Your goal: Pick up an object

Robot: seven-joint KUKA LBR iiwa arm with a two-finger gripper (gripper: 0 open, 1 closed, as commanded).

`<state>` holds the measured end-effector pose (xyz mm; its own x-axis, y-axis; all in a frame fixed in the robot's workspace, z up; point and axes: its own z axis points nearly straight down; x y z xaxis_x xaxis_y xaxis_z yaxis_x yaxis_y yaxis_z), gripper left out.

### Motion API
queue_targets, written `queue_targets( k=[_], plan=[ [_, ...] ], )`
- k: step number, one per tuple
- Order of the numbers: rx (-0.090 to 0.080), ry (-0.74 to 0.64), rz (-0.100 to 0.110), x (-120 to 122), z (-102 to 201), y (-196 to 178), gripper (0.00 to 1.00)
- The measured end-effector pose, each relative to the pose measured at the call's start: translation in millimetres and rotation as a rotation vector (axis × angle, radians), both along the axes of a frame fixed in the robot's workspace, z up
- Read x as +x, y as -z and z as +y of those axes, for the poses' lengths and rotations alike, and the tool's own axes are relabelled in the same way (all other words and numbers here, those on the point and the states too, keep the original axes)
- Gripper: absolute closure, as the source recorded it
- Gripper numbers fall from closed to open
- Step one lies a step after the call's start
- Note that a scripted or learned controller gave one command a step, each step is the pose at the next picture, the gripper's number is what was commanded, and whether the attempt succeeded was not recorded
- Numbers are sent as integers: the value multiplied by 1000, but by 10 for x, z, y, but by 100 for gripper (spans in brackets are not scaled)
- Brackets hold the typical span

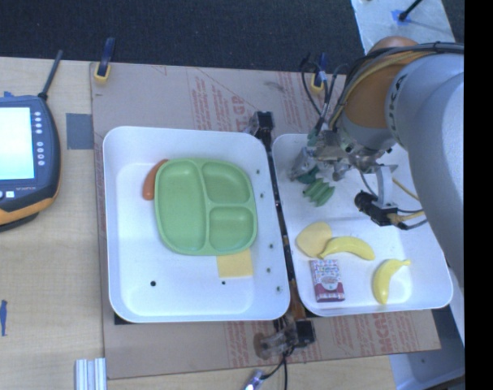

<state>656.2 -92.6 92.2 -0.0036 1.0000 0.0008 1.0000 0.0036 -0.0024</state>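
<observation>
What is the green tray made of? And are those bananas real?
The green tray looks like moulded plastic: one even matte colour, rounded compartments, smooth raised rims. The bananas are probably plastic toys: uniform bright yellow, no spots or stems I can make out, with a slight sheen. The view is too coarse to be certain.

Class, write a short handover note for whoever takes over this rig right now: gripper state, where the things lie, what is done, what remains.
Gripper: low over the right bin's far left corner, at a green item; grip cannot be confirmed.
Right bin: two yellow bananas, a pale yellow round piece, a small red packet.
Left bin: green divided plate, yellow square, orange item beside the plate.
Done: nothing visibly lifted.
Left: secure and raise one object.
</observation>
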Motion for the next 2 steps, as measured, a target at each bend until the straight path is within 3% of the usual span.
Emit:
queue_targets(
  k=[1,2],
  plan=[
    [0,-4,2,0,-5,-104,100],
    [0,-1,0,-261,555,-1004,100]
  ],
)
